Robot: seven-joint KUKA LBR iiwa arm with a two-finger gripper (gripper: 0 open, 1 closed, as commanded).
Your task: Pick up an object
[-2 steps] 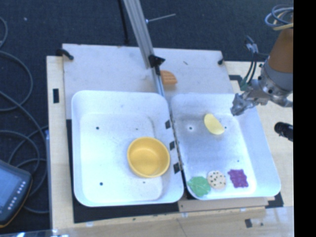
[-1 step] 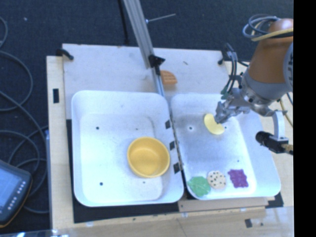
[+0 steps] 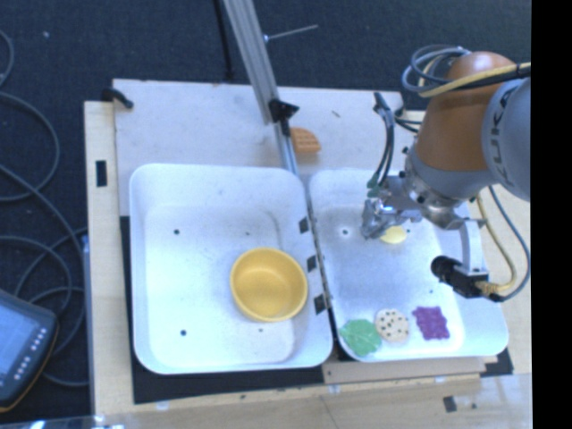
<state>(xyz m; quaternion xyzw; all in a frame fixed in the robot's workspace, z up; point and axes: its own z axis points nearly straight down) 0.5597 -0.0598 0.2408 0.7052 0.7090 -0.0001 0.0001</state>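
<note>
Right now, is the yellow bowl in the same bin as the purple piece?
No, the yellow bowl sits in the left bin, while the purple piece lies in the right bin.

This is a robotics lab. A pale wooden table [image 3: 206,123] carries two shallow white plastic bins [image 3: 152,239], well left of the fingers [image 3: 375,222] of a grey and orange industrial arm [image 3: 469,132]. Loose black cables [image 3: 27,141] trail over dark carpet [image 3: 134,16] far left, and a slanted aluminium rail [image 3: 255,52] rises up-left.
</note>
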